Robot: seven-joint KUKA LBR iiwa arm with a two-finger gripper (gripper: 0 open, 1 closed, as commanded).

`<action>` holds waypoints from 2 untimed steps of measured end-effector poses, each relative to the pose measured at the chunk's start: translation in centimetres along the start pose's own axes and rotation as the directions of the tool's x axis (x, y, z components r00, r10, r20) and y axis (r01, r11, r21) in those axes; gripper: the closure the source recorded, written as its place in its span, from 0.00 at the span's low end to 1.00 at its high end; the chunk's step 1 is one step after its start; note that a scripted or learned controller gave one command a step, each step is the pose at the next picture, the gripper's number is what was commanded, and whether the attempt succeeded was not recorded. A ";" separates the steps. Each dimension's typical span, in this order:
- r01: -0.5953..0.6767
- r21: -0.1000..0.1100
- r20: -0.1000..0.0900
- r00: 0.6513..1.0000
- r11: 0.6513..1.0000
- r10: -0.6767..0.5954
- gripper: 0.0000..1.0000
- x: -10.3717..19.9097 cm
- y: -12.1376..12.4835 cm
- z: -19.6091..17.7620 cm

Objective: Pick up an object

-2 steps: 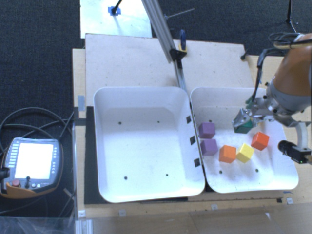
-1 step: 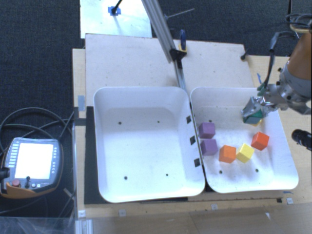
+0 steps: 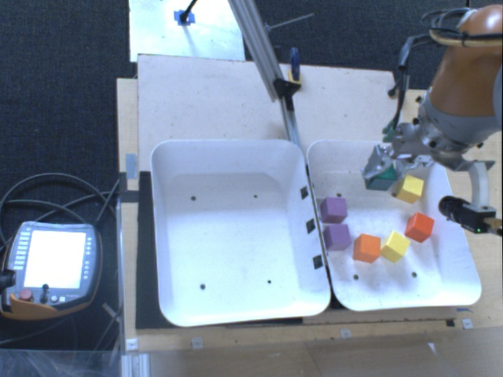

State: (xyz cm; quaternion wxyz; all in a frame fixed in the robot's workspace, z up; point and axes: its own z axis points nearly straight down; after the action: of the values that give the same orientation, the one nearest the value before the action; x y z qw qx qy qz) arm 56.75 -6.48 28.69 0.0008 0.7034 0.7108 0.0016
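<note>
- The gripper (image 3: 383, 173) hangs over the right bin (image 3: 464, 289), clenched on a green block (image 3: 384, 182).
- The block looks light, stiff, smooth; flat opposite faces suit the grip.

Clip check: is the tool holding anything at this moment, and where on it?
Apparently yes: a green block sits at the tool tip over the right bin, gripped at its upper part; exact contact faces cannot be told.
</note>
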 end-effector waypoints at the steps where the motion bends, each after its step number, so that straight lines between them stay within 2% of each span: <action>1: -0.001 0.001 0.000 1.000 1.000 0.001 1.00 4.3 1.2 0.6; 2: 0.001 0.002 -0.001 1.000 1.000 -0.001 1.00 10.1 2.9 1.3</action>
State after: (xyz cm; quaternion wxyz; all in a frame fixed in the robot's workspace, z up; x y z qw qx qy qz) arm 59.52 3.63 27.38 -0.0002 0.7031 0.7111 0.0013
